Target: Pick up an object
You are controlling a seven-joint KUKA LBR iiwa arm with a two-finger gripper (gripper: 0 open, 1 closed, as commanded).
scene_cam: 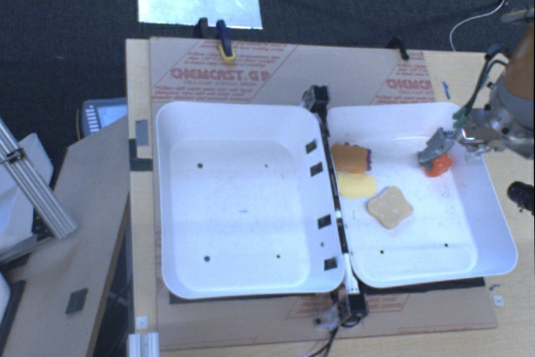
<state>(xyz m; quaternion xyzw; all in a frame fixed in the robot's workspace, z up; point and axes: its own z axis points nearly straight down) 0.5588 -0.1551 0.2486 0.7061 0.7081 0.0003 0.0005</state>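
My gripper (435,151) reaches in from the right over the far right part of the right bin (468,263). A small red-orange object (440,167) lies directly under its tip, partly hidden by it, and I cannot make out whether the two touch. Near the divider sits a brown and orange piece (351,156) with a purple edge. A flat yellow piece (358,186) lies just in front of it. A tan bread-like piece (389,207) rests nearer the bin's middle.
The left bin (242,213) stands beside the right one, joined by a black clipped divider (328,196). A cardboard sheet (251,73) lies under both bins. Cables hang at the far right.
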